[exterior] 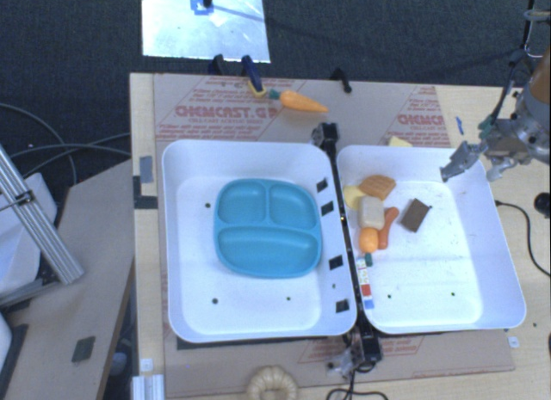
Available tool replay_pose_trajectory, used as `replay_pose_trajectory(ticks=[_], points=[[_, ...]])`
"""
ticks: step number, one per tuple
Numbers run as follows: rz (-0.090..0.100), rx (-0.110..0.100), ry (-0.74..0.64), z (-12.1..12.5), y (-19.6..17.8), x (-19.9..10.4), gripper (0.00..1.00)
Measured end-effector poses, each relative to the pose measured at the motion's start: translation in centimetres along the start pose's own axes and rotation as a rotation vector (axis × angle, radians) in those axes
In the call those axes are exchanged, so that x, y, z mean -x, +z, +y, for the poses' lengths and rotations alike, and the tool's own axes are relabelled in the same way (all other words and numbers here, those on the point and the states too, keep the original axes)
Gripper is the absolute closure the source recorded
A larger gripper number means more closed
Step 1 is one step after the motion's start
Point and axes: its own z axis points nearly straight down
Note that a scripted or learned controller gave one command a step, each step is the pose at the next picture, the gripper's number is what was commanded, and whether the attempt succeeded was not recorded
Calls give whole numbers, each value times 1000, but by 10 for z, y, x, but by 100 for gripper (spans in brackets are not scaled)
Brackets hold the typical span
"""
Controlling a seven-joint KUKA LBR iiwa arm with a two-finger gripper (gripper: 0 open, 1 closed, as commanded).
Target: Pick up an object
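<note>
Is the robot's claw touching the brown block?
Apart. The camera view shows the gripper near the right bin's upper right edge, with bare white floor between it and the brown block.

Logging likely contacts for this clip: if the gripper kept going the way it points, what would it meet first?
Probably the bare floor of the right bin. The gripper points down and left toward the brown block, though depth is unclear.
</note>
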Motion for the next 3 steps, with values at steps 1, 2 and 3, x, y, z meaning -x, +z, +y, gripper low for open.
replay_pose_trajectory(ticks=[1, 2, 3], points=[[-2, 11, -3, 2, -7, -1, 0], [-2, 8, -5, 9, 42, -8, 0], [-2, 8, -1, 8, 104, -8, 0]])
